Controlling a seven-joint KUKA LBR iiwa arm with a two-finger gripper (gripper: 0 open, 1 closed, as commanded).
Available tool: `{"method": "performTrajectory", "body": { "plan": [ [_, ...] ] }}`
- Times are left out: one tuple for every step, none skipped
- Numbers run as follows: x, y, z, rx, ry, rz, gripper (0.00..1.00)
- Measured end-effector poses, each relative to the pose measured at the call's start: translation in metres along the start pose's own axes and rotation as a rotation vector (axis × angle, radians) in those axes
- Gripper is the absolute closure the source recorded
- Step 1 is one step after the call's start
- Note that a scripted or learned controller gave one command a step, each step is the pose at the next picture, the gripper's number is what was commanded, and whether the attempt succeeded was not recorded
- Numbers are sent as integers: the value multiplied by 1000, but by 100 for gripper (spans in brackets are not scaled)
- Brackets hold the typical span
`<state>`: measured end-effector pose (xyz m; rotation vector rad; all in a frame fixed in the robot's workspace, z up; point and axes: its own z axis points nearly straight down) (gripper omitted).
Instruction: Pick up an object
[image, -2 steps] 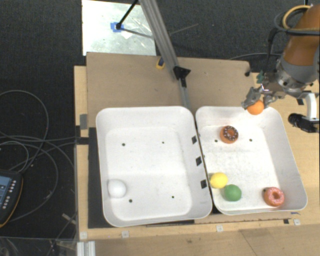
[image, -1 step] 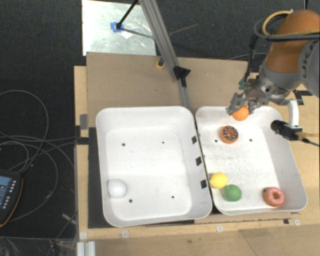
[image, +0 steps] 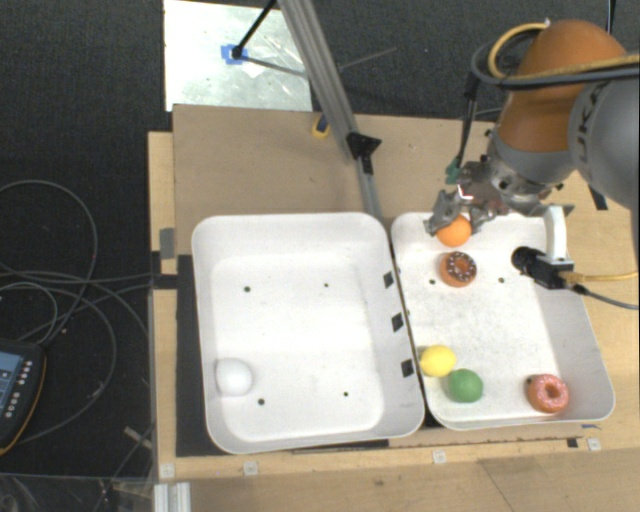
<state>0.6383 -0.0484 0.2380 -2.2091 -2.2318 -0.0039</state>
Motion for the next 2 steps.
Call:
{"method": "performTrajectory", "body": {
  "plan": [
    [51,-3,-8,-1,0,-1,100],
    [107,-9,-14,0,0,-1,100]
  ]
}}
